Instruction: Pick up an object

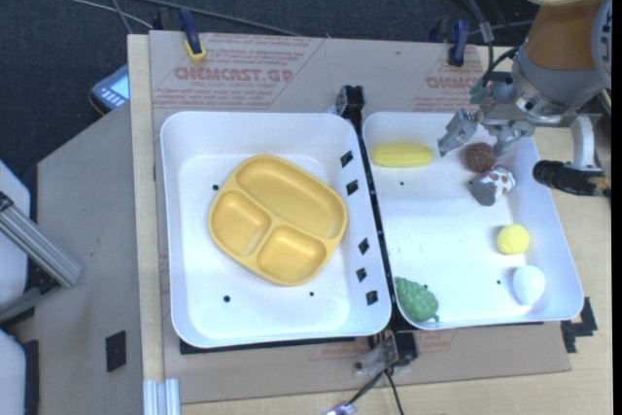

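Note:
The right bin (437, 228) holds several small objects. A yellow oblong piece (401, 155) lies at its far left. A brown round lump (478, 156) sits near the far edge, and a red-and-white object (499, 180) with a grey piece (483, 193) sits just in front of it. Further forward are a yellow ball (512, 239), a white egg (528, 285) and a green broccoli piece (418, 300). My gripper (478, 137) hangs over the far part of this bin, open. Its fingers (453, 135) are spread to either side just above the brown lump and hold nothing.
In the left bin (190, 209) lies a yellow divided plate (279, 219). A black divider with clips (362, 199) runs between the bins. Clamps (191, 39) hold the cardboard backing at the far edge. The arm's orange-banded wrist (569, 15) rises at the upper right.

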`<state>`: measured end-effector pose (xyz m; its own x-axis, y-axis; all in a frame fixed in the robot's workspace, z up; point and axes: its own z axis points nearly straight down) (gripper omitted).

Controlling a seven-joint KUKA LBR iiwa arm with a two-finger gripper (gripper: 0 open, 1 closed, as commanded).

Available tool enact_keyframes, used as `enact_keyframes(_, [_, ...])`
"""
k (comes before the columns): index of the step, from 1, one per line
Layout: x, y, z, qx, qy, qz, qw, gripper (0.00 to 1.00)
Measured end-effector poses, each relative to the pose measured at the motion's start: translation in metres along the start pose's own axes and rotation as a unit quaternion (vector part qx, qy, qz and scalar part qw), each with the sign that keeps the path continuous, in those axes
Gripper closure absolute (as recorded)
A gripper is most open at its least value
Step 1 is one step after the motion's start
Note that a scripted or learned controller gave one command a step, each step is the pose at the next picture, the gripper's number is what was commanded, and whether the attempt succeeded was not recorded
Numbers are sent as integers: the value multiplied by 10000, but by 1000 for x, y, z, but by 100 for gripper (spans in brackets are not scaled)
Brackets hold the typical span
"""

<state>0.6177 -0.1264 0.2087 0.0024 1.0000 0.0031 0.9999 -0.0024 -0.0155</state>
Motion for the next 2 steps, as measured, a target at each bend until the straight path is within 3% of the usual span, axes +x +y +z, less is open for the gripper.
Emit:
enact_keyframes(1, [0, 3, -8, -73, -10, -14, 10000, 0])
enact_keyframes(2, [1, -2, 35, -46, -7, -11, 10000, 0])
